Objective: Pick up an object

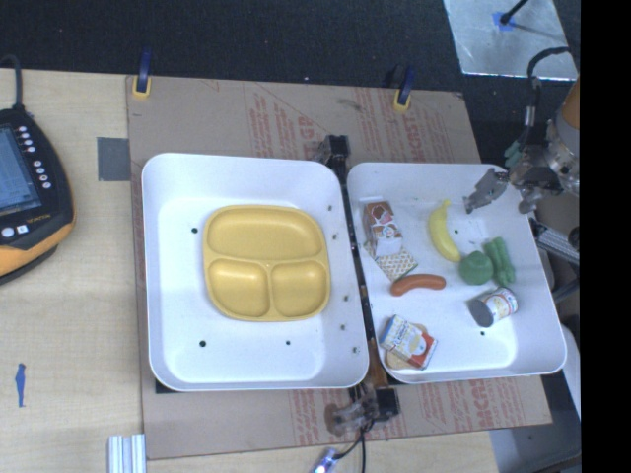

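The right bin [513, 358] holds a yellow banana [443, 232], a green pepper-like toy [488, 262], a hot dog sausage [418, 284], a small can [494, 305], a snack packet [380, 223], a waffle-patterned cracker [395, 264] and a carton [407, 342] at the front. My gripper [505, 191] hangs over the bin's far right corner, above and right of the banana. Its fingers are spread apart with nothing between them.
The left bin [177, 348] carries a yellow divided plate [266, 261]. A teach pendant [25, 197] lies on the bench at the far left. Clamps [400, 90] hold the cardboard sheet at the back.
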Available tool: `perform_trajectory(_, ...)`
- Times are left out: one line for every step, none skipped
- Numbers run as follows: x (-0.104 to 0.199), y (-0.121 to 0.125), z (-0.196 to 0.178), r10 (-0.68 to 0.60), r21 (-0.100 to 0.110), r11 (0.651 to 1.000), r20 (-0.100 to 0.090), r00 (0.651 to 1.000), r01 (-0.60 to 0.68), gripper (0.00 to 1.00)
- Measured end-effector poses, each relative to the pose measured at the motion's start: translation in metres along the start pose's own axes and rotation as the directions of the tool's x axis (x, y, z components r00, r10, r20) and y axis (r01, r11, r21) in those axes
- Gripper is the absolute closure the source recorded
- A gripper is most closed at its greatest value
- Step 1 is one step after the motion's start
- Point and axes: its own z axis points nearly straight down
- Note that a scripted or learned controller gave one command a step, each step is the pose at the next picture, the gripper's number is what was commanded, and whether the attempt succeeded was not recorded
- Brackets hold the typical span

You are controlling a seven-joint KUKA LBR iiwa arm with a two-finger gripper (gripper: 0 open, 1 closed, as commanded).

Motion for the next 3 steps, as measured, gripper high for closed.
perform_trajectory(0.008, 0.024, 0.124, -0.004, 0.005, 1.000, 0.000, 1.000, 0.004, 0.00)
perform_trajectory(0.008, 0.026, 0.111, -0.006, 0.001, 1.000, 0.001, 1.000, 0.006, 1.00)
perform_trajectory(0.078, 0.051, 0.069, 0.001, -0.001, 1.000, -0.002, 1.000, -0.001, 1.00)
